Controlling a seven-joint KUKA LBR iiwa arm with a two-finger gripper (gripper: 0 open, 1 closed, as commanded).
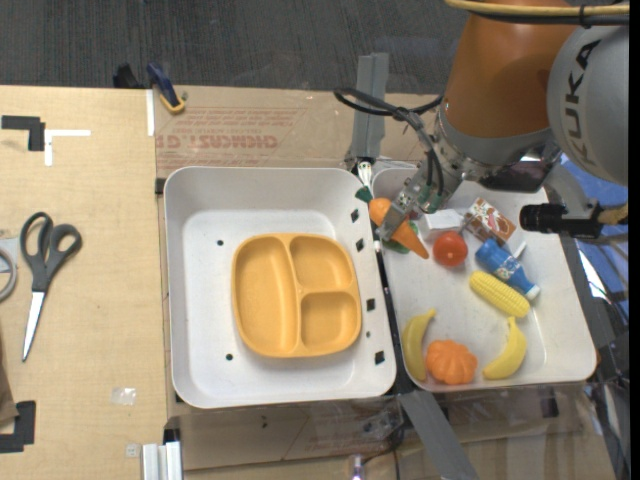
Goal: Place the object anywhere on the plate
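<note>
Carrot [410, 238], orange with a green top, lies at the 10 o'clock corner of the right bin [570, 368], close against the wall that bin shares with its neighbour. The gripper [408, 211] hangs right over it, reaching down from the grey arm [590, 78] with its orange band [505, 53] at 1 o'clock of the scene; whether its tips are apart, together or clamped on the carrot cannot be told, since they blur into the toy below. A small round orange fruit [380, 209] sits just beside the gripper at its 9 o'clock. The yellow three-part plate [296, 295] rests in the middle of the left bin [200, 298], well apart from the carrot, at about 8 o'clock of it. Elsewhere in the right bin, a red tomato [450, 249] lies just at 3 o'clock of the carrot, a small printed carton [489, 222] at 1 o'clock of the tomato, a blue packet [503, 266] and a corn cob [499, 293] toward 4 o'clock. Along the bin's 6 o'clock side sit two bananas [508, 350] with an orange pumpkin [450, 361] between them. Scissors [42, 268] lie on the bench [80, 368] at 9 o'clock.
</note>
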